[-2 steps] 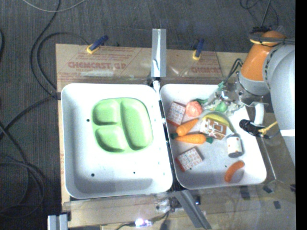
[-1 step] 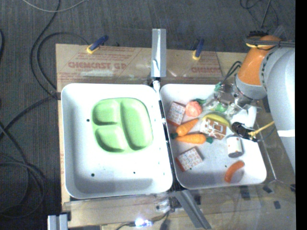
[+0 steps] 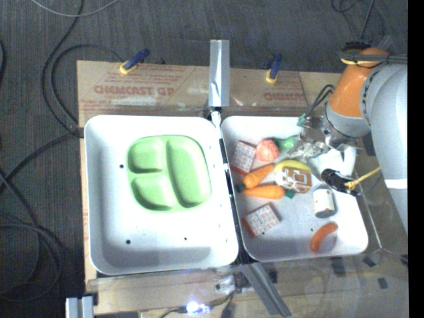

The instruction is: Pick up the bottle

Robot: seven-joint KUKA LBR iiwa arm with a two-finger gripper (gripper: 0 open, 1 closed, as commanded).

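Nearest, a sausage (image 3: 322, 236) lay by the right bin's (image 3: 358, 244) front edge, a patterned box (image 3: 262, 219) to its left. Mid-bin lay two carrots (image 3: 264, 192). The bottle (image 3: 299, 177) lay toward the right wall, under the gripper (image 3: 311, 152); its state could not be told. The left bin (image 3: 106, 237) held a green tray (image 3: 171, 171).

Arm (image 3: 371, 98) reaches in from the right, pincer (image 3: 311, 150) low over the upper part of the right bin (image 3: 358, 244), right by a yellow item (image 3: 296, 166) and a green piece (image 3: 289, 142). Same bin: two carrots (image 3: 265, 184), a pinkish ball (image 3: 267, 150), two patterned packets (image 3: 261, 219), a small white bottle (image 3: 323, 202), an orange sausage shape (image 3: 323, 236). Left bin (image 3: 106, 244) holds a green divided tray (image 3: 169, 172).
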